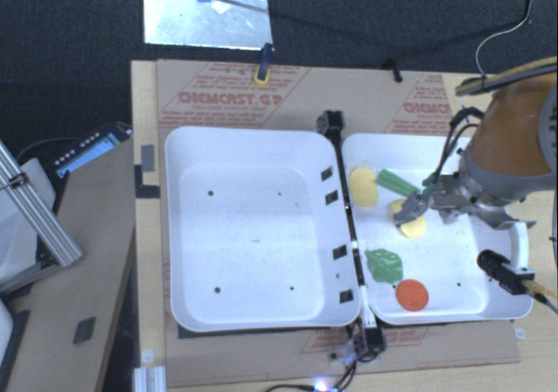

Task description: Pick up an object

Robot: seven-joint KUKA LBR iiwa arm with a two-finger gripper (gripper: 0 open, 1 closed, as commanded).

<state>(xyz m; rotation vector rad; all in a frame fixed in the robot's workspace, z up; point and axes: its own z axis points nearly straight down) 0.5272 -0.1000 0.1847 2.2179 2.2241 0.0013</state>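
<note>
The right bin (pixel 453 286) holds several small objects. A yellow rounded piece (pixel 364 186) lies near its left wall, and a green stick (pixel 398 182) sits just to the right of that piece. A flat green piece (pixel 384 265) and an orange ball (pixel 412 295) rest near the front. My gripper (pixel 409 212) hangs low in the middle of this bin, right over a second yellow piece (pixel 416 227) that it partly covers. I cannot tell from here whether that piece is gripped.
The left bin (pixel 253 225) sits beside the right one, with a black divider strip (pixel 347 233) between them. The grey and orange arm (pixel 514 138) covers the right bin's far right part. A black fitting (pixel 501 270) juts over the bin's right front.
</note>
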